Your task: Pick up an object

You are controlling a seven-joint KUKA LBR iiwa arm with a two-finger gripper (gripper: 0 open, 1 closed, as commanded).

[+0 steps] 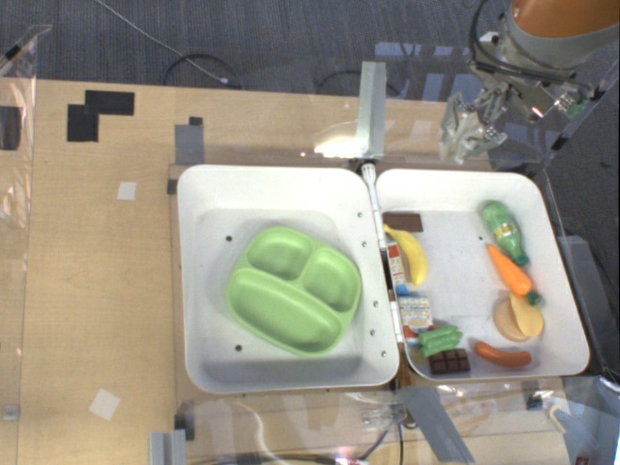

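Nothing picked yet. Gripper (472, 132) hung at upper right of frame, above the right bin's (557, 250) far rim; jaws looked spread and empty (blurred, hard to be sure). Banana (411, 253), carrot (510, 270) and green bottle (504, 229) lay untouched inside.

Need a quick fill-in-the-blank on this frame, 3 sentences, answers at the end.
1. The green divided plate lies in the ______ bin.
2. The carrot lies between the green bottle and the ______ rim of the right bin.
3. The banana is coloured ______.

Missing words: left; near; yellow
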